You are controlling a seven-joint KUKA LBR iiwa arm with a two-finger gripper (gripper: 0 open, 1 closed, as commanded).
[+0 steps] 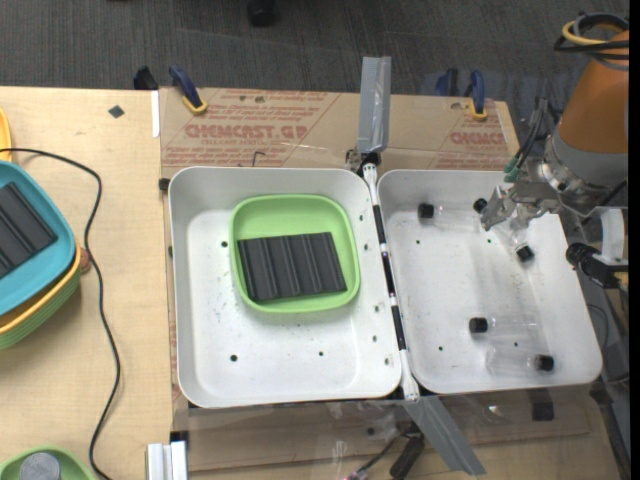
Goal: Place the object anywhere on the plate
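The green plate (293, 253) with its dark ridged insert sits in the left bin (200, 368). The claw (505, 208) hovers by the right bin's (560, 298) far edge; its spread is unclear. A clear object (515, 353), perhaps a bottle, lies near that bin's near right corner.

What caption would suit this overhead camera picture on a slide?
Robot arm's hand poised over the right bin, while a green plate carrying a dark ridged mat sits in the left bin.
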